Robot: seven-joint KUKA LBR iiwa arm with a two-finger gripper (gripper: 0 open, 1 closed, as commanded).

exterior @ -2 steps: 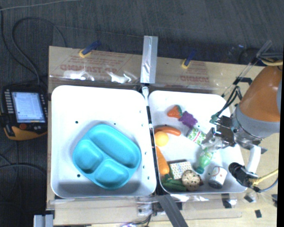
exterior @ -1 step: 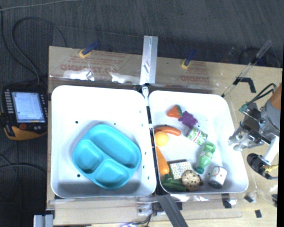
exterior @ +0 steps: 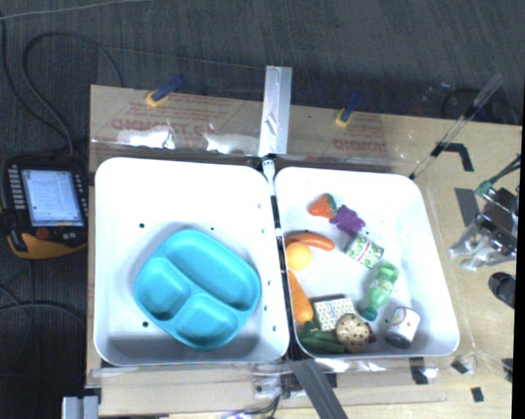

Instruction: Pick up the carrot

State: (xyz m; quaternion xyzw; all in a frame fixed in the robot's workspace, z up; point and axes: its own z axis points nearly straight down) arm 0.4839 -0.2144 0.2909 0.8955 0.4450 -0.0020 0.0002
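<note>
found the carrot (exterior: 299, 301) in the right bin (exterior: 419, 255), lying tight against that bin's left wall, in the near half. judged its long axis to run near-to-far, roughly parallel with the wall, with what looked like the thicker end towards the near side, close to something green (exterior: 319, 341) that could not be made out. noted a yellow ball (exterior: 298, 257) just beyond its far end, and a longish orange piece (exterior: 310, 242) a little further back that might be mistaken for the target. spotted a checked block (exterior: 331, 311) just to its right and a cookie (exterior: 354, 331) near that, leaving little room on that side. saw the claw (exterior: 486, 230) well off to the right, outside the bin, over the bench, somewhat further back than the carrot. could not tell whether the claw stood apart or together; saw nothing clamped in it. put the carrot to the left of the claw and somewhat nearer, right across the bin's width. reckoned the coming move called for a long reach leftward over the other toys, then a descent with the claw closing across the carrot's narrow width, left to right. feared the wall on one side and the block on the other could foul that grip. left the blue plate (exterior: 198, 288) in the left bin (exterior: 124, 198) out of the matter.
</note>
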